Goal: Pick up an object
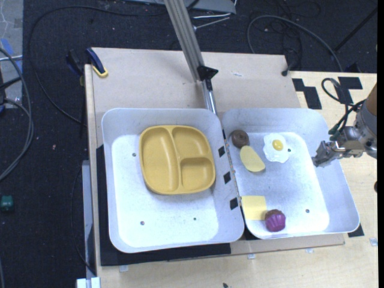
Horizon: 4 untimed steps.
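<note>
While the tool (pixel 319 156), its grip state impossible to tell, hovers at the right bin's (pixel 336 203) edge, the fried egg (pixel 277 148) lies near, leftward.

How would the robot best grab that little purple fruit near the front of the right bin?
Grip the purple fruit across its rounded middle, coming straight down from above. It sits alone on the bin floor, with the yellow block close on one side, so the fingers should close along the line that avoids it.

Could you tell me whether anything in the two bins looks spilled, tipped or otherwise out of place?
Nothing stands out. The yellow tray lies flat in the left bin; the toy foods, including the fried egg, sit apart in the right bin.
</note>
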Each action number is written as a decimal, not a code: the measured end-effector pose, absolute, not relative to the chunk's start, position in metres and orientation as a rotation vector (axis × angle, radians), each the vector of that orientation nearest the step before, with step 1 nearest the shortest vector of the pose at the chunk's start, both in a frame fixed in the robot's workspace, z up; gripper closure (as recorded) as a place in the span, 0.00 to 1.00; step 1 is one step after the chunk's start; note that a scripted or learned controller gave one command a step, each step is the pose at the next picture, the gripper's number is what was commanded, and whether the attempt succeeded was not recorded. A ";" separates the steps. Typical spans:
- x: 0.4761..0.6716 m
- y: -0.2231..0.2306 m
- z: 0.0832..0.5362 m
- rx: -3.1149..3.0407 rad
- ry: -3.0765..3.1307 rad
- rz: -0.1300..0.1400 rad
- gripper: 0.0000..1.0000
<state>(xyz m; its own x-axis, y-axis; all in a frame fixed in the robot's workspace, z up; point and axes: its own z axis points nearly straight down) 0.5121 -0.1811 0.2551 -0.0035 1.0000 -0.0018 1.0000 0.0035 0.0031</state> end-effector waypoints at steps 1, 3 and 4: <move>0.515 -0.123 0.256 2.214 2.231 0.001 1.00; 0.532 -0.012 0.241 2.215 2.228 -0.001 1.00; 0.549 0.049 0.243 2.212 2.230 0.003 1.00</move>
